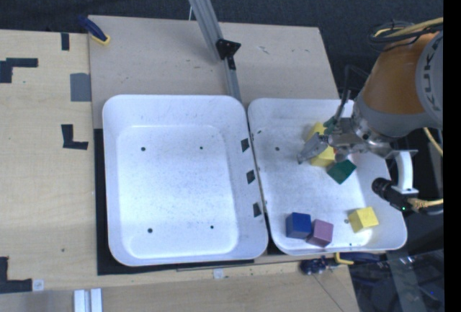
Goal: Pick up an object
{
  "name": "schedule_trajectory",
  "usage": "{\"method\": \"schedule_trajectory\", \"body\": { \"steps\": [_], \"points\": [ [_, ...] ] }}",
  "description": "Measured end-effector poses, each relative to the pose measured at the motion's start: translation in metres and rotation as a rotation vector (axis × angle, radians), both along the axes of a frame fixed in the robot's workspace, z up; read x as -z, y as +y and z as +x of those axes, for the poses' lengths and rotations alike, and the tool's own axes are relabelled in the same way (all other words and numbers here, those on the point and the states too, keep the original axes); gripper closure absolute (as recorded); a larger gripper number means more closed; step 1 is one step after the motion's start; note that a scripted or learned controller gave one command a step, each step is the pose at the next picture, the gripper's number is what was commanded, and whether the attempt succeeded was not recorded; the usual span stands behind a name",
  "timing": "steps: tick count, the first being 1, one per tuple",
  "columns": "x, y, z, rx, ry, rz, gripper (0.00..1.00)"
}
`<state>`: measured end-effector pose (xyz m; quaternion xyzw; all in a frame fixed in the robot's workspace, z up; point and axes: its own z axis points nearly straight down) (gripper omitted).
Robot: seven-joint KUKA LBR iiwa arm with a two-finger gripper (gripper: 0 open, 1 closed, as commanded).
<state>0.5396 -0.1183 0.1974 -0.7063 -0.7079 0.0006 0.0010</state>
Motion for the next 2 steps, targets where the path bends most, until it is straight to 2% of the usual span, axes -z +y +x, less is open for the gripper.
{"method": "schedule_trajectory", "body": {
  "steps": [1,2],
  "points": [
    [0.0,0.0,0.0,0.0,0.0,0.0,0.0],
    [0.059,-0.005,0.006,0.001,0.005,-0.001,0.0]
  ]
}}
